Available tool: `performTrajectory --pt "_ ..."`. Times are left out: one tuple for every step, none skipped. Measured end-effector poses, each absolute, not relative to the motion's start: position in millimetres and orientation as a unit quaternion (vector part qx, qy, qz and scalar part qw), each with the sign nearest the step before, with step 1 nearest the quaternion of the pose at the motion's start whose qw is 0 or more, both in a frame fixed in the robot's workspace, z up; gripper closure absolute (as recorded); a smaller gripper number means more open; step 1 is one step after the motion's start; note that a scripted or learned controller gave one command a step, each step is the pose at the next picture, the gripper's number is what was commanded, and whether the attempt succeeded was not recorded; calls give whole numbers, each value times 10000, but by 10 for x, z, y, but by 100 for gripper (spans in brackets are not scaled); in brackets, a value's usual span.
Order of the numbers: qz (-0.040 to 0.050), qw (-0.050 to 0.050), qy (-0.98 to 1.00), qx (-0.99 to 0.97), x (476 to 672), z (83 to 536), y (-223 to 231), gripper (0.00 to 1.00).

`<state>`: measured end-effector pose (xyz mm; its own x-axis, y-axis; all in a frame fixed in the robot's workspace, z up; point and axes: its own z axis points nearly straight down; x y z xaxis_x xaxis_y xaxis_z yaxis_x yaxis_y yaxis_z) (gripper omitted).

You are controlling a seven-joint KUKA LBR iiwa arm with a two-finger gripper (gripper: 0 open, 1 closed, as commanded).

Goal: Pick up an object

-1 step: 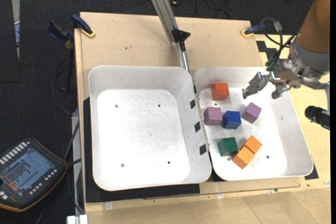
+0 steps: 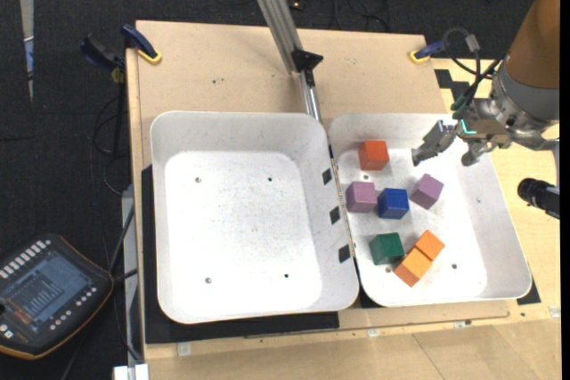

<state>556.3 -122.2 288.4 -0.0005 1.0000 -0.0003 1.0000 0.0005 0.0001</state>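
Observation:
The right bin (image 2: 499, 236) holds several small blocks: an orange-red one (image 2: 374, 155), two purple ones (image 2: 361, 196) (image 2: 428, 190), a blue one (image 2: 393, 203), a green one (image 2: 386, 247) and two orange ones (image 2: 429, 245) (image 2: 411, 266). My gripper (image 2: 451, 148) hangs over the bin's upper right part, above and to the right of the blocks. Its two fingers (image 2: 431, 143) are spread apart with nothing between them. The nearest block is the right-hand purple one, just below the left finger.
The left bin (image 2: 178, 156) lies beside the right one. A slanted metal pole (image 2: 272, 0) reaches down to the bins' shared top edge. Clamps (image 2: 138, 40) (image 2: 432, 49) sit at the bench's back corners. A teach pendant (image 2: 44, 294) lies at the lower left.

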Motion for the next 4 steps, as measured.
performTrajectory --pt "-19 -18 7066 7076 5609 2309 -1303 0" --pt "-19 -22 7067 7075 5658 1689 -1332 0" --pt "-14 -17 7068 7074 5667 1255 -1334 0" --pt "1 -1 7067 7075 5679 1380 -1337 100"
